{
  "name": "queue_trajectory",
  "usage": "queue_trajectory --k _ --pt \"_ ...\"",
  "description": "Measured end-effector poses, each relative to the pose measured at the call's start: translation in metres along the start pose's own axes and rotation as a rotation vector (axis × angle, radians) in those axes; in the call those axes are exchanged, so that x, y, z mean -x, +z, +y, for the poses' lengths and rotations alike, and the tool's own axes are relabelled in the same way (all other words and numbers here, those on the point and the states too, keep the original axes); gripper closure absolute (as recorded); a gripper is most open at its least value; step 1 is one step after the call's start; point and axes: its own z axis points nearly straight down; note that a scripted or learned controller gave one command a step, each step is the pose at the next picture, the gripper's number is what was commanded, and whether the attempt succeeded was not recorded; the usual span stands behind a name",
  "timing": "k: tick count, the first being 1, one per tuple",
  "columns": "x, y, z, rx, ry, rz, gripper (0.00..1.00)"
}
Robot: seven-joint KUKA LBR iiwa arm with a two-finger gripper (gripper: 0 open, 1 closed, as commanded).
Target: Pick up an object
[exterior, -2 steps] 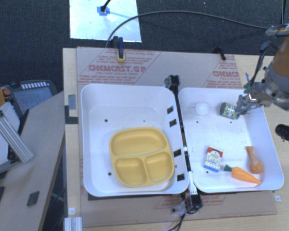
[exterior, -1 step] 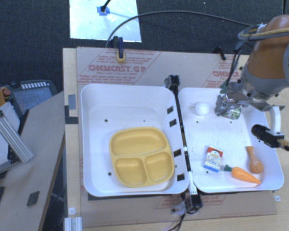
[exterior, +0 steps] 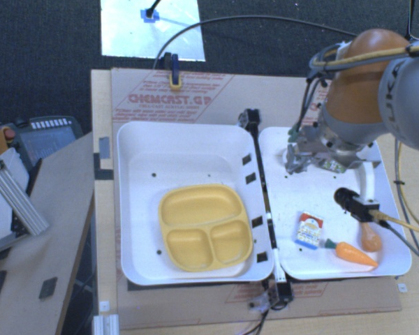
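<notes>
A yellow divided tray [exterior: 204, 225] sits low in the left bin [exterior: 141, 160]. Over the upper left of the right bin [exterior: 291, 204] hangs the gripper [exterior: 300, 158], and I can't tell if it's apart or together. The small carton [exterior: 309, 229] lies almost straight down-frame from it and looks like the nearest pick. The carrot [exterior: 354, 254] is further lower right, lying lengthwise left to right

Red capitals reading "CHEMCAST GP" stand on the brown board [exterior: 169, 98] behind the left bin [exterior: 136, 180]. The smaller red lines around them are too fine to read. The print on the small box [exterior: 309, 229] is blurred.
</notes>
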Motion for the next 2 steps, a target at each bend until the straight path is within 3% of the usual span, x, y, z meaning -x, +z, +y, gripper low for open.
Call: queue_trajectory --k 2 --pt "-0.097 -0.005 -0.007 0.001 0.0 0.0 1.0"
